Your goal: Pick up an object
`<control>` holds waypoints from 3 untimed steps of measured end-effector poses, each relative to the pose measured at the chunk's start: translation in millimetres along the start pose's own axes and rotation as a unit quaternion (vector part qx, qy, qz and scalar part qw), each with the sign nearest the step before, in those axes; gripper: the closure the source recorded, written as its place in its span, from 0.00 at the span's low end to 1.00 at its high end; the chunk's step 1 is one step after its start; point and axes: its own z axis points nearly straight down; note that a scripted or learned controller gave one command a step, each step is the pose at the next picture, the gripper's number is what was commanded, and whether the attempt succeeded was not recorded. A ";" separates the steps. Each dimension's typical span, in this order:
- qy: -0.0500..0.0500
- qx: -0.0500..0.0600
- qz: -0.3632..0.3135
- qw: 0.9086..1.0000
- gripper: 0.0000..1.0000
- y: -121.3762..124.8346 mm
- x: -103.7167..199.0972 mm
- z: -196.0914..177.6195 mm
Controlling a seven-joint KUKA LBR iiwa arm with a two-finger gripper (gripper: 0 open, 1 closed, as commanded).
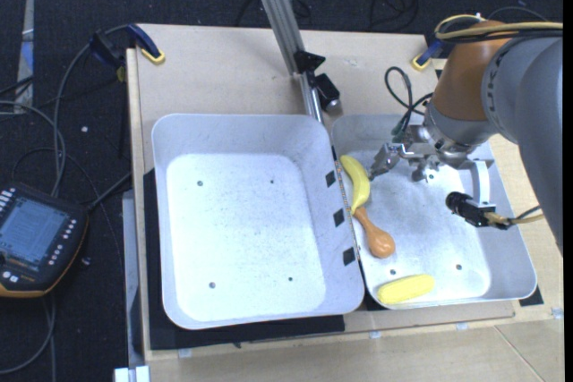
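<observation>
A camera fixed above the bench [233, 58] looks down at a slant on two shallow white bins set side by side, their inner rims touching. The left bin [170, 148] is the larger in the picture, its floor speckled with small dark marks. The right bin [510, 268] holds three objects, all along its left and near sides. A yellow banana [356, 181] lies against the left wall, curving from far to near. Just beyond its near end rests a small orange gourd-shaped object [376, 237] (narrow neck pointing toward the banana, bulb end toward the viewer), touching or nearly touching the banana's tip. A yellow lemon-like oblong object [406, 287] lies by the near wall, apart from the other two. The grey arm [537, 94] with its orange band [466, 76] reaches in from the right and hangs over the far part of the right bin. Its gripper [410, 158] points down toward the bin floor, to the right of the banana and close to it, but not touching it. Whether the fingers are spread or closed cannot be made out from this angle, and no object is visible between them. A metal pole [279, 4] slants over the far edge of the bench, and a handheld control pendant [31, 237] sits on the dark floor at far left.
</observation>
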 end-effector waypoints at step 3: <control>-0.001 -0.004 0.000 1.000 1.00 -8.7 -4.0 -126.1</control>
